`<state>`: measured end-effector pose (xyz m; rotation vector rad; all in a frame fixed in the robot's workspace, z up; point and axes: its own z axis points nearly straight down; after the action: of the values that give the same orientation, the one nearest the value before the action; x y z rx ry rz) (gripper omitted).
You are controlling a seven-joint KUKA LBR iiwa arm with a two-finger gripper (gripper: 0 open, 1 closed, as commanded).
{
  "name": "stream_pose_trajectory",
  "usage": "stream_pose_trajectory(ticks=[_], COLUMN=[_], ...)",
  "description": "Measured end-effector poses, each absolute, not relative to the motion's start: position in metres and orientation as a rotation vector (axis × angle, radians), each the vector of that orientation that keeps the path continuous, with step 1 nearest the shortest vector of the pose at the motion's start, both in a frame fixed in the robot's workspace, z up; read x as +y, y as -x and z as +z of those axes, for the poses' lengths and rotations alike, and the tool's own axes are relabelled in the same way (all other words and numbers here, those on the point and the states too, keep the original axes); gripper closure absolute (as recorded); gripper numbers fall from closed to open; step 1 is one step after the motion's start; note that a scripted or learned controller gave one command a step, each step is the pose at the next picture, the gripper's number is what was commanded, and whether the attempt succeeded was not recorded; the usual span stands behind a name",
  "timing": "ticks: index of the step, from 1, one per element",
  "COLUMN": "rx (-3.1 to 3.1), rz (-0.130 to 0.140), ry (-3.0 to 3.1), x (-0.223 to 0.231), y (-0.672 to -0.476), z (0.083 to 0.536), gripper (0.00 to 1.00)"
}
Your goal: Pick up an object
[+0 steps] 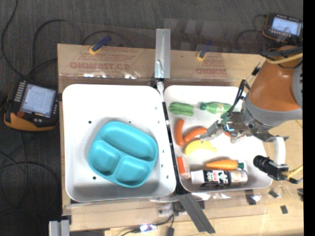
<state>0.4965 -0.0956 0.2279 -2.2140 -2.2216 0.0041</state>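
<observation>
Right now I have the gripper (212,132) low in the right bin (206,90), reaching in from the right, with its tip hanging over the heap of toy food, just at the yellow banana (197,147) and the orange sausage-shaped piece (194,132) beside it. From up here I can't tell how the tool is set, and I see nothing clearly caught in it, so I judge the pick as not yet made. The banana lies directly under and slightly ahead of the tip, the likeliest target. Beyond the tip, toward the bin's far wall, lie a green cucumber (181,109) and a small green bottle (215,107); behind it, toward the near wall, a carrot (222,164) rests on a dark-labelled bottle (219,177) lying on its side. Everything is crowded together, so I expect neighbours to get nudged. Well ahead of the tool, in the left bin (78,100), a teal divided tray (123,153) sits alone, out of play
</observation>
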Motion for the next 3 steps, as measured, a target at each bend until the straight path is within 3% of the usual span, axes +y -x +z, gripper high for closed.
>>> stream_pose_trajectory(ticks=[1,2,3], rx=[-2.422,-2.475,-2.553], rz=[0.003,0.003,-0.011], ry=[1.998,1.929,1.851], x=[-0.1,-0.108,-0.116], y=[-0.484,-0.551,-0.506], z=[0.265,0.125,0.09], gripper=[0.0,0.0,0.0])
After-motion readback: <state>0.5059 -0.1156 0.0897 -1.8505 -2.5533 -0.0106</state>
